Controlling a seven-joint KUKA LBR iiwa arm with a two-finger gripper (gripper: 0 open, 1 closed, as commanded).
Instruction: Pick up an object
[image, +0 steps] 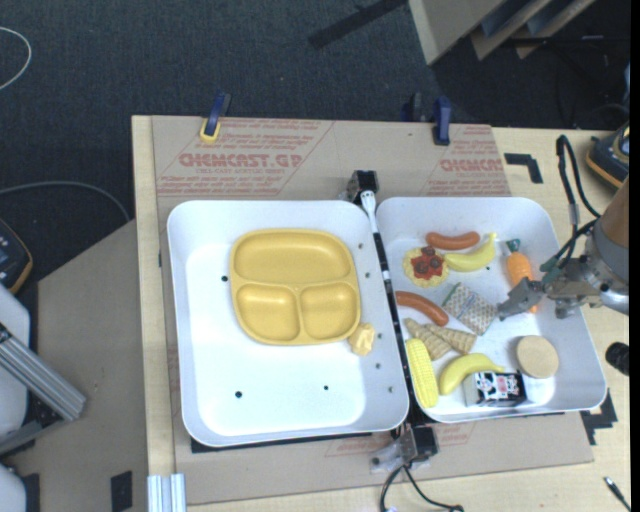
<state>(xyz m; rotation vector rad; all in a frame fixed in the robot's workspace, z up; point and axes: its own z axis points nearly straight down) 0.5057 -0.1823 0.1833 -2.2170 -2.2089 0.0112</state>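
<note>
My gripper (538, 303) hangs over the right side of the right bin (575, 385), open, with nothing between its fingers. It is just below the orange carrot (518, 268) and above the round tan cookie (537, 356). To its left lie a checked sandwich piece (468, 307), a brown sausage (420, 305) and a tan wedge (441, 339). Further up the bin are a second sausage (452, 240), a banana (473, 258) and a small pizza (425, 265). A corn cob (422, 371), another banana (465, 368) and a milk carton (497, 387) lie along the front.
The left bin (200, 370) holds a yellow divided tray (295, 285) and a small yellow piece (362, 340) by its right wall. A black ridge (385, 300) joins the two bins. The arm (612, 250) enters over the right bin's right wall.
</note>
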